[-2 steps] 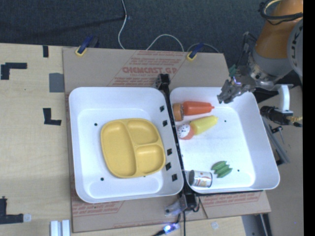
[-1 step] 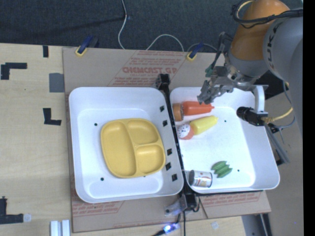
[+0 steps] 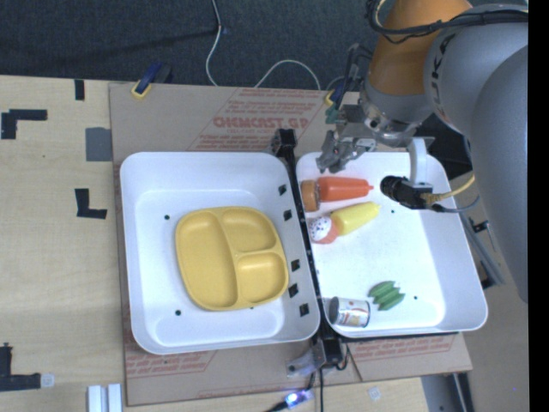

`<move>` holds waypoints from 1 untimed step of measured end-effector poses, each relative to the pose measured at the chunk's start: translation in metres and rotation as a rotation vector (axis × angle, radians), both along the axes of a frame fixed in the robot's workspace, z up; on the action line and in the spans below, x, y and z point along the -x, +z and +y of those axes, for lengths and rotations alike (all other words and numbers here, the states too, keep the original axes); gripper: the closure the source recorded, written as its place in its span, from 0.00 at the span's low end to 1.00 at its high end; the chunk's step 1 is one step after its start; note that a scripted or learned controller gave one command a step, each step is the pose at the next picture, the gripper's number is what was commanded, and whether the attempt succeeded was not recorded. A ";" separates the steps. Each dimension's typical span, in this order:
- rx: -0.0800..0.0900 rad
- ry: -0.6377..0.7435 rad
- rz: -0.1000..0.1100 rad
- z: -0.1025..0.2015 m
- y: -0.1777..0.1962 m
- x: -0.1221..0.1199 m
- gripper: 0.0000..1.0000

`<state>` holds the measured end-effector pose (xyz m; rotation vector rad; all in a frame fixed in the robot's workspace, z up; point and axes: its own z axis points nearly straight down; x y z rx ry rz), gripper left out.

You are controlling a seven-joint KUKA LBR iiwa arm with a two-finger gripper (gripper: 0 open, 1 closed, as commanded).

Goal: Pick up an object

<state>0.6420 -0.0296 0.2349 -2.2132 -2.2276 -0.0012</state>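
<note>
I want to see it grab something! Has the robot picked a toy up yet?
Not yet. The gripper hovers just above the orange carrot at the back of the right bin. The yellow toy, green pod and can all lie there too. Grabbing and lifting are left.

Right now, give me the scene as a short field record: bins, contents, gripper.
left bin: holds a yellow divided plate, lying flat
right bin: holds four items
orange item: near the divider, upper part of the bin
yellow item: just below the orange one, lying at a slant
green item: lower part of the bin, apart from the rest
metal can: on its side at the lower left corner
gripper: above the orange item, holding nothing
</note>
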 end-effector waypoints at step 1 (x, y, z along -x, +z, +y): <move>0.000 -0.001 0.003 0.045 -0.007 0.000 1.00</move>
